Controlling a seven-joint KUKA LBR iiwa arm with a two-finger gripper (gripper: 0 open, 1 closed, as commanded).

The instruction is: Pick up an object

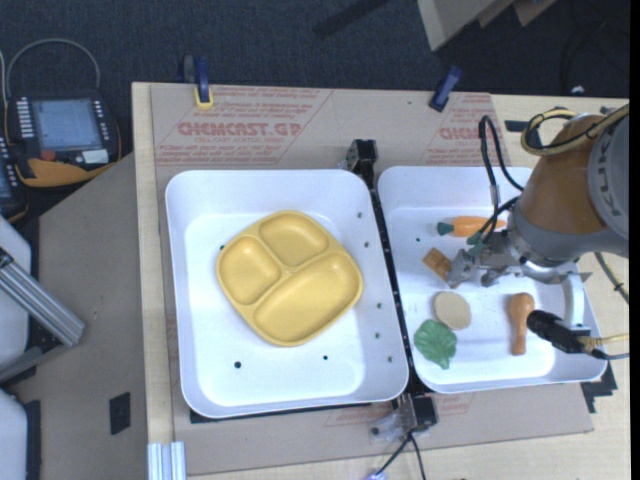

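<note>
The right bin (486,379) holds several small toy foods. An orange carrot (466,226) lies at the back, with a small brown chunk (435,262) just in front of it. Nearer the front are a round beige piece (453,310), a green leafy piece (436,341) and a brown drumstick-shaped piece (519,318). My gripper (478,268) hangs low over the middle of this bin, right of the brown chunk and above the beige piece. Nothing shows in its grasp. The arm hides the bin's right side.
The left bin (200,368) carries a yellow divided plate (290,276) in its middle. A black clamp (361,154) sits where the two bins meet at the back. A pendant with a screen (60,128) lies off the bench at the left.
</note>
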